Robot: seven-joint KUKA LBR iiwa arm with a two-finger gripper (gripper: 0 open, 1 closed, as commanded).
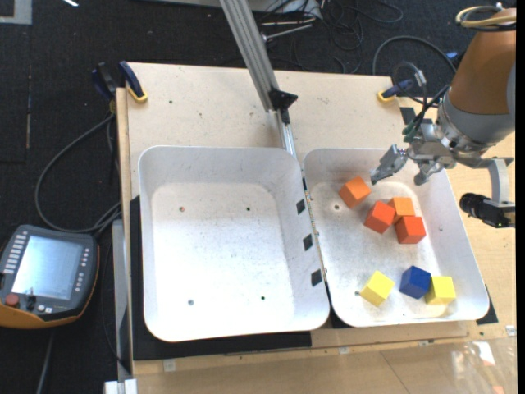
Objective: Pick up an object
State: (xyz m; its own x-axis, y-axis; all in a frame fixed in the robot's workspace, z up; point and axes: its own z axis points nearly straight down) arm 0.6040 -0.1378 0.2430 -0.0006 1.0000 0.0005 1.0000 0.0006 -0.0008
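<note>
Camera view: hand (406,164) hovering at the right bin's (467,245) twelve o'clock rim, fingers spread, nothing between them. Nearest, at its seven o'clock, an orange cube (355,191), well apart from its neighbours. Probably light, rigid and smooth-sided, so best pinched across two opposite flat faces, squarely, lest it twist out. More cubes at four to six o'clock in the bin.

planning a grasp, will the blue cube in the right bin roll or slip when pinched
The blue cube has flat faces, so it probably won't roll. It looks rigid, likely firm under a pinch. A yellow cube sits right beside it, so that side may be crowded.
</note>
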